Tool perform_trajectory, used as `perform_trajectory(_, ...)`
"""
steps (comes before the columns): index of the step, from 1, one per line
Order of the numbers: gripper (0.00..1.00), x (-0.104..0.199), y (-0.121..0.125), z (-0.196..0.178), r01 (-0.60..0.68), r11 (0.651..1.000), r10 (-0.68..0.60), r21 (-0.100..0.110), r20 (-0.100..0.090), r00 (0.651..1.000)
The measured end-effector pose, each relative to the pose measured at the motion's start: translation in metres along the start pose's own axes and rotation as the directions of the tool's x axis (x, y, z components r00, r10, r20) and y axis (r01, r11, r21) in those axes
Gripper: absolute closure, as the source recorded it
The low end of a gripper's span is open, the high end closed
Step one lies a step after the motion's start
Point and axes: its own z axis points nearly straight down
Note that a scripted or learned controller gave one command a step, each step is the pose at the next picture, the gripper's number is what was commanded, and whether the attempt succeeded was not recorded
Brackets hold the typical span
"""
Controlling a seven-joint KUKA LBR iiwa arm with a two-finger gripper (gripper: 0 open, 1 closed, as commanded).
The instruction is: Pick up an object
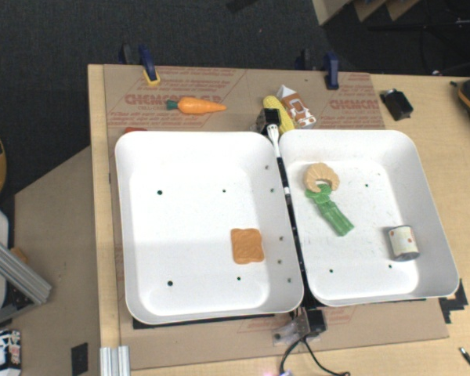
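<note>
An orange waffle-like square lies in the left bin, toward its front right. In the right bin a tan ring-shaped piece rests at the top of a green handle-shaped toy. A small silver can lies on its side near that bin's right wall.
Behind the bins, on the cardboard bench top, lie a toy carrot, a yellow banana-like toy and a small brown packet. Blue clamps hold the board's far edge. A black block sits at the back right.
</note>
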Motion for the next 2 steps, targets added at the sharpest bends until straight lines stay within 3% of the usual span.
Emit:
perform_trajectory(1, 1.00, 0.022, -0.126, 0.031, -0.003, 1.000, 0.003, 0.020, -0.013, 1.000)
perform_trajectory(2, 1.00, 0.022, -0.120, 0.020, -0.001, 1.000, 0.001, 0.013, -0.008, 1.000)
